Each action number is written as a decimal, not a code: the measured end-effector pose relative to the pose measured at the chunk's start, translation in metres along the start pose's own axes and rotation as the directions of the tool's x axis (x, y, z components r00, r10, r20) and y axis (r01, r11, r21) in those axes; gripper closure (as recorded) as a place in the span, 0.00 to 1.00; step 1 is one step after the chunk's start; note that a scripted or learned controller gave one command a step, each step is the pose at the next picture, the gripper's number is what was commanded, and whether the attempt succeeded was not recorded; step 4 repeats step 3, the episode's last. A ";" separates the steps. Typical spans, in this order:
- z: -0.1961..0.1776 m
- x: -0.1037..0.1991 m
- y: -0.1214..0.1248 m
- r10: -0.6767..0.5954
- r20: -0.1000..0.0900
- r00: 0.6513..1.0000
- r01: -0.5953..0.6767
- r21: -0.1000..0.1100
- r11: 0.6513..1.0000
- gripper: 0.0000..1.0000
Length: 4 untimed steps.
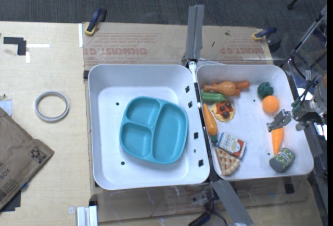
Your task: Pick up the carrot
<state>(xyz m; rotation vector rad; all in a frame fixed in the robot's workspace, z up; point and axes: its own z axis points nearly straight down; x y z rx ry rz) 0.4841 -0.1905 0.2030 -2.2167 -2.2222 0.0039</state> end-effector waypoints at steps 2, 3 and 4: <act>0.093 -0.027 0.028 -0.140 -0.001 0.990 0.140 -0.004 0.990 1.00; -0.006 0.076 -0.005 -0.457 0.002 0.889 0.457 -0.002 0.889 1.00; -0.006 0.076 -0.005 -0.457 0.002 0.889 0.457 -0.002 0.889 1.00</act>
